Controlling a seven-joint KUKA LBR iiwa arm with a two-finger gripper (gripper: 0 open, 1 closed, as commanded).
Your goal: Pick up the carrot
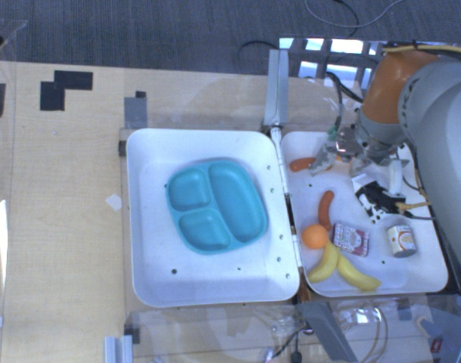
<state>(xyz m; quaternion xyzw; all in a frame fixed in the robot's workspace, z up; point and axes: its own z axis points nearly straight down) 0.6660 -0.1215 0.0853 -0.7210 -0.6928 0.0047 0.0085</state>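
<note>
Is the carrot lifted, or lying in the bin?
Lying in the bin. The carrot rests flat on the right bin's floor near its back-left corner, with the gripper right beside its end.

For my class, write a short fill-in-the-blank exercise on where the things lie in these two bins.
1. The blue divided plate lies in the ______ bin.
2. The carrot lies near the right bin's ______ corner.
3. The orange sits just above the ______, near the bin's front edge.
4. The sausage lies between the carrot and the ______.

Missing words: left; top-left; bananas; orange
</note>
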